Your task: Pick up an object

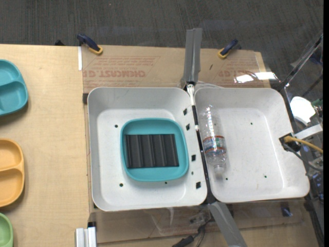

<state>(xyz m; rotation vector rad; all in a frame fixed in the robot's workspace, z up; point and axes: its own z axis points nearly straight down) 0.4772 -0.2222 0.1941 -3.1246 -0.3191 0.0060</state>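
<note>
Currently, in the camera view, two shallow white bins are sitting side by side on the bench [46, 102]. The left bin [103, 138] is holding a teal tray [154, 176] with a dark ribbed insert [152, 151] in its middle; the tray is lying flat near the centre of this bin. The right bin [267, 138] is holding a clear plastic bottle [213, 143] with a label around its body. The bottle is lying on its side along the left wall of this bin, just beside the divider between the two bins, and its cap end is pointing toward the lower edge of the view.

On the left part of the bench, well apart from the bins, a teal divided plate [10, 89], an orange divided plate [10, 171] and a green plate [4, 230] are lying partly cut by the frame edge. Two clamps, one at [90, 43] and another clamp [227, 49], are holding a brown cardboard sheet [133, 68] behind the bins.

At the right edge some parts of the rig are showing, but I cannot tell the pincer among them, so its state I cannot tell.
</note>
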